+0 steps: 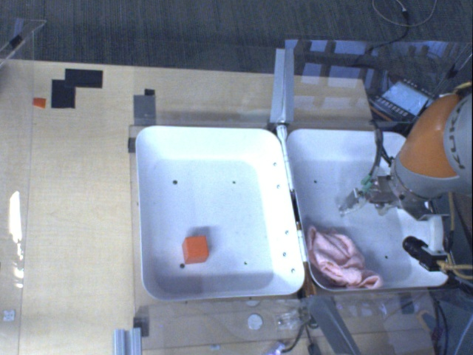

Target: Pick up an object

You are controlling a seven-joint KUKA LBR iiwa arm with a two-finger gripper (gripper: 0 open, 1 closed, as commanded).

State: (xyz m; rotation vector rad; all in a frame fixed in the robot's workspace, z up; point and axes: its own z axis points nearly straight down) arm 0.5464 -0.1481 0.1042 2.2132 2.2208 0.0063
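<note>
the worktop (pixel 74 198) is topped by two bins. in the right bin (pixel 325 154) a pink cloth (pixel 336 257) is seen around 7 o'clock from the gripper (pixel 353 200), fingers parted, nothing held. orange block (pixel 196 249) sits far left.

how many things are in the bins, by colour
orange: 1, the orange block in the left bin
pink: 1, the pink cloth in the right bin
total: 2

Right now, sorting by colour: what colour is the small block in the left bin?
Orange small block, clearest in the camera view.
</note>
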